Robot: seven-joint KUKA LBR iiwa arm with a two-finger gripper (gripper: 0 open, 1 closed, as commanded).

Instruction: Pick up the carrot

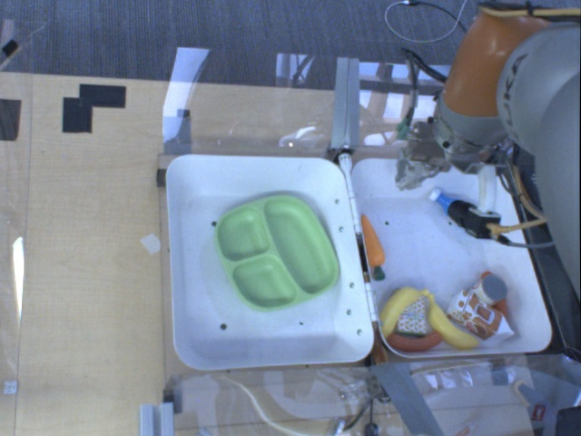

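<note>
Carrot, small, orange, green-tipped [371, 244], lies against the right white bin's [536, 332] left wall. End effector [419, 166] hovers well apart, its state unreadable; approach step, next descend over it.

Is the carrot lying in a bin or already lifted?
Lying in the right bin. The carrot rests flat along its left wall, with the tool well away from it.

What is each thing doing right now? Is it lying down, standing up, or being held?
carrot: lying flat in the right bin, along its left wall, not held.
green plate: lying flat in the left bin, nothing on it.
bananas: lying in the right bin's front corner.
small carton: tipped over beside the bananas.
end effector: up over the right bin's back edge, away from the carrot.
</note>
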